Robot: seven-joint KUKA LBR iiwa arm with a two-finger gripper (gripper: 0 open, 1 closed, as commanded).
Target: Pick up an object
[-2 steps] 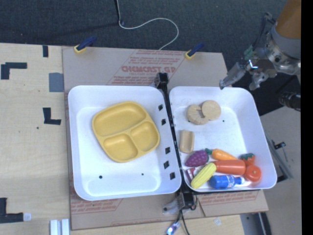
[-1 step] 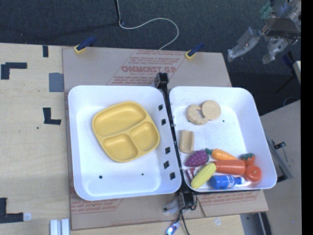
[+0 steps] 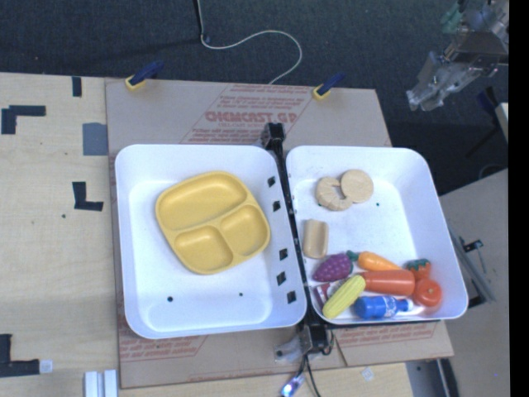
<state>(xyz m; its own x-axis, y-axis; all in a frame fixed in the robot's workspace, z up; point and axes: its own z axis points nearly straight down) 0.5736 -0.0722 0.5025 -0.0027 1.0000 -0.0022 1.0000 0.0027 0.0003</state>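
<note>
From my remote seat I see two white bins side by side on a brown cardboard sheet (image 3: 248, 114), which lies on a pale wooden bench (image 3: 50, 246) marked with black tape shapes. Dark carpet (image 3: 99, 15) runs behind the bench.

I take the black divider (image 3: 283, 213) between the bins as my landmark. Left of it, the left bin (image 3: 136, 304) holds a yellow tray (image 3: 213, 220) with three compartments. Right of it, the right bin (image 3: 413, 180) holds the toy food: two round biscuits (image 3: 344, 190) touching each other toward the back, a tan block (image 3: 315, 239) just beside the divider, and a cluster at the near right. That cluster has purple grapes (image 3: 334, 266), a carrot (image 3: 378, 262), a corn cob (image 3: 344, 295), a red sausage (image 3: 388, 282), a tomato (image 3: 426, 293) and a blue bottle (image 3: 382, 307).

Blue and yellow clamps (image 3: 145, 74) pin the cardboard's back edge, left and right of the divider's line. A white cable (image 3: 248, 40) loops over the carpet behind it.

The gripper (image 3: 430, 93) hangs far right of the divider, past the bins' back edge, over the carpet and well apart from every object. I cannot tell how the tool is set at this blur.
</note>
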